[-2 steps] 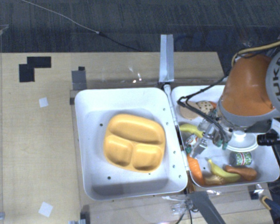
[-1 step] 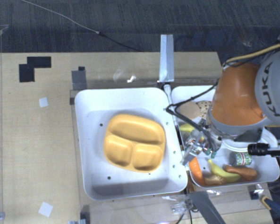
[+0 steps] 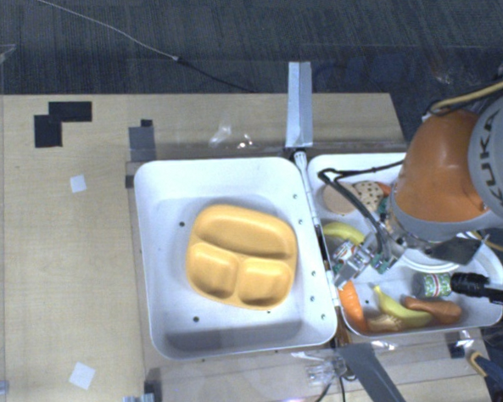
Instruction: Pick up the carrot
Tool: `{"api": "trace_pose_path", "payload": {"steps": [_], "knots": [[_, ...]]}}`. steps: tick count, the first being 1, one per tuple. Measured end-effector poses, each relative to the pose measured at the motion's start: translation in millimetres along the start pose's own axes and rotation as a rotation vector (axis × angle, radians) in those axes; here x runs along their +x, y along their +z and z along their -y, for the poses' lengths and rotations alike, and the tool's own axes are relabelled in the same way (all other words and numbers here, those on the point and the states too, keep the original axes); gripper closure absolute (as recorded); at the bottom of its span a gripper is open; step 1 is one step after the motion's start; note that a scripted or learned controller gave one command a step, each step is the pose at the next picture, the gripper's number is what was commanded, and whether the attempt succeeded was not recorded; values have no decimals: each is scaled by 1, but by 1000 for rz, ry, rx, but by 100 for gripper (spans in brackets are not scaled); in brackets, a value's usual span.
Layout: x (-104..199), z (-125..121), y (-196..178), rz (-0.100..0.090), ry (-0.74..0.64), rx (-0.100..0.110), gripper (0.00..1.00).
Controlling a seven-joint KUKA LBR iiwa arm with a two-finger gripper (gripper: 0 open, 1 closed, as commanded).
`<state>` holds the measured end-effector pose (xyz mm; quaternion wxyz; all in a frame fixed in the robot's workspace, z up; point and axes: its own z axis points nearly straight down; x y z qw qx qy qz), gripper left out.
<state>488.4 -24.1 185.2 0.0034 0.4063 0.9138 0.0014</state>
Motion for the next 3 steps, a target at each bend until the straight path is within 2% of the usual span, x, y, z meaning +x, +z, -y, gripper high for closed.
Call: {"api": "trace_pose_path", "payload": {"steps": [1,2,3], "knots": [[12,-11,0,0,131,-1,0],[-13,12,0,-1,430,2,0],[-68,37,96,5,564,-5,0]]}}
